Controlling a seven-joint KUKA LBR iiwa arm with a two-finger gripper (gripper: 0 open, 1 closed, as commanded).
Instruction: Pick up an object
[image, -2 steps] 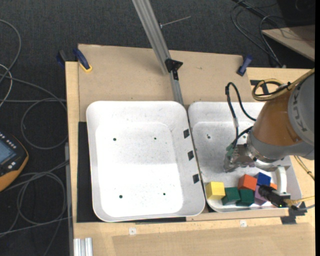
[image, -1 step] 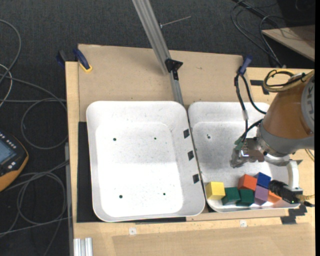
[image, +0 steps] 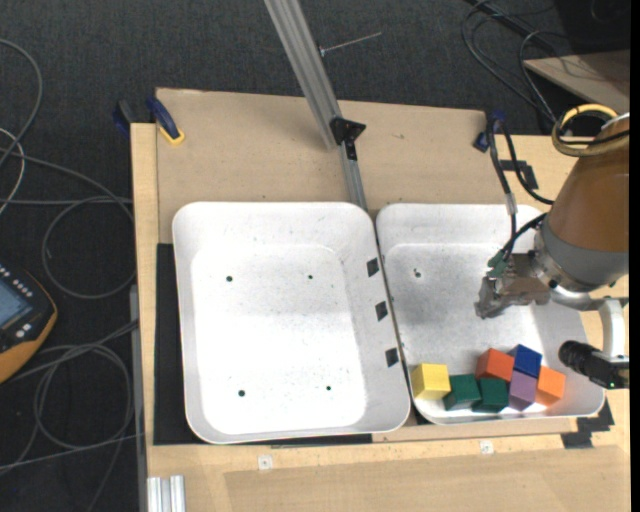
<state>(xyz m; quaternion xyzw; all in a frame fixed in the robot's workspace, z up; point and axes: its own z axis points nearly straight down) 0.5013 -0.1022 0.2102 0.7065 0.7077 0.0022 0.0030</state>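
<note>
**A:** Where does the arm sit?

**B:** It reaches in from the right over the right bin (image: 440, 240). The gripper (image: 492, 303) hangs above the bin's middle-right floor, pointing down and leftward. The fingers are small and dark against their own shadow; I cannot tell how far apart they stand, and nothing shows between them.

**A:** And the objects?

**B:** All crowded along the right bin's front edge. A yellow block (image: 432, 379) stands at the left end, slightly apart from the rest. Then a dark green block (image: 462, 391) and a second green block (image: 491, 393) touching it. Behind those sits an orange-red block (image: 494, 363), with a blue block (image: 527, 358) beside it, a purple block (image: 523, 388) in front of the blue one, and an orange block (image: 551, 383) at the right end. The cluster presses close to the front rim and the front right corner.

**A:** Open room?

**B:** Plenty. The right bin's rear and left half show bare speckled floor between the gripper and the shared wall. The left bin (image: 200, 300) shows bare floor from rim to rim. The two bins touch along their inner rims, with dark clips on that seam.

**A:** Around the bins?

**B:** The counter (image: 260, 140) runs clear behind them; a slanted metal pole (image: 318, 80) comes down to the seam's rear end.
</note>
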